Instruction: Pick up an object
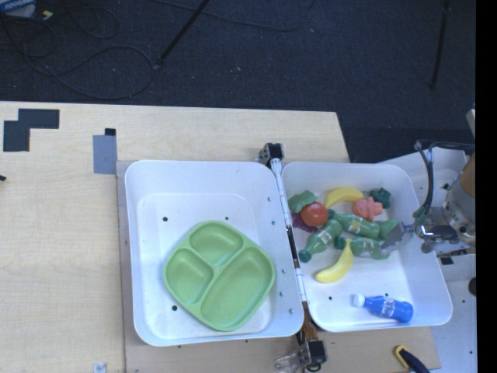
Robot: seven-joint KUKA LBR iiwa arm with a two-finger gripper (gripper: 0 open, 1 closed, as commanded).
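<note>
1. The toys lie heaped in the right bin, none of them lifted: green bottles across the middle of the pile, a tomato at its left, a pink toy and a dark green piece at its far side, one banana behind the tomato and a second banana on the near side.
2. A blue bottle lies apart from the pile, toward the near rim.
3. Nothing is picked up yet, so I judge the whole task is still ahead: choose one, close on it, raise it.
4. My gripper sits at the pile's right edge, low by the end of a green bottle; whether it touches the bottle I cannot tell.
5. Whether my hand is released or clenched I cannot tell; nothing shows in it.
6. Left of the pile, the left bin holds a green plate.
</note>
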